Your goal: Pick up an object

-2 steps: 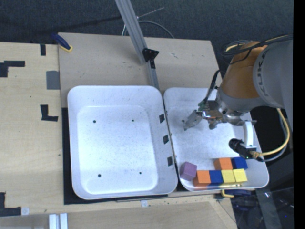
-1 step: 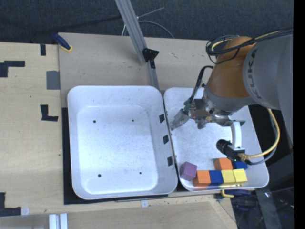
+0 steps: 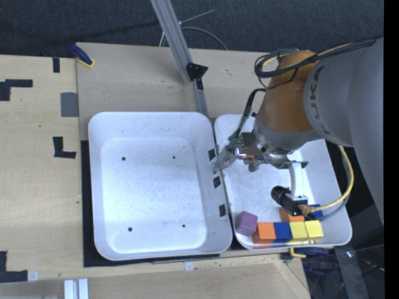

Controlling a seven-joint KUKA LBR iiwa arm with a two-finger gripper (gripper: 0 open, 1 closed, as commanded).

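Several small blocks lie along the near edge of the right bin (image 3: 330, 167): a purple cube (image 3: 247, 222), an orange block (image 3: 266, 231), a blue block (image 3: 282, 230) and two yellow blocks (image 3: 306, 230). My gripper (image 3: 232, 156) hangs over the left part of the right bin, close to the wall shared with the left bin and well behind the blocks. The wrist and its orange band (image 3: 287, 98) cover much of the right bin's far half. I see nothing held at the gripper.
The left bin (image 3: 149, 185) sits beside the right one, with their rims touching. A slanted metal pole (image 3: 174, 36) runs from the top down to the bins' far edge. Black and yellow cables (image 3: 340, 198) loop along the right bin's right side.
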